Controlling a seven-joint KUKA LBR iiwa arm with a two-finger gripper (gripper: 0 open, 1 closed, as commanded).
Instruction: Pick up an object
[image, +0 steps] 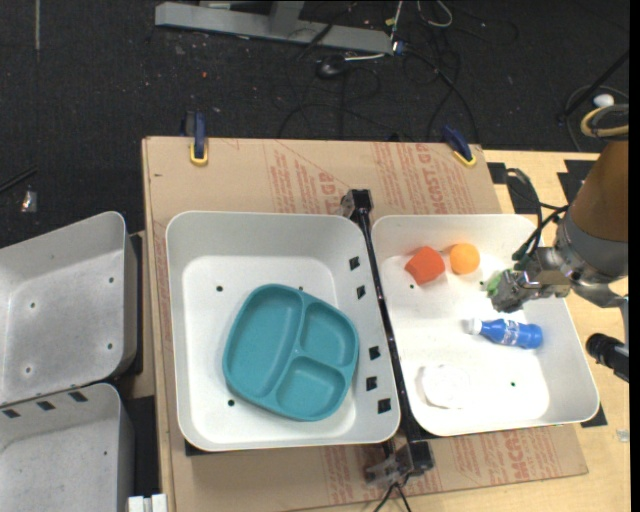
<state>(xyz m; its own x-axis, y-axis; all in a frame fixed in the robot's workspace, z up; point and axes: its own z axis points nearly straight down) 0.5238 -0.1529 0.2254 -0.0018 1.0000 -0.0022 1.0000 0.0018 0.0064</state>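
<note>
The gripper (508, 288) hangs over the right bin (560, 400), right of centre in the frame; whether its fingers are spread or pressed together I cannot tell. Just below it lies the blue bottle (511, 333), on its side (the nearest candidate). To grasp well, it should probably descend straight over the bottle's middle, closing across its narrow width, clear of the orange ball (464, 258) and red block (425, 264) above.

Lab: clamped cardboard (300, 170), loose cables (440, 70).

Two white bins (190, 235), one teal plate (290, 352), perhaps four small objects (425, 264)
</note>
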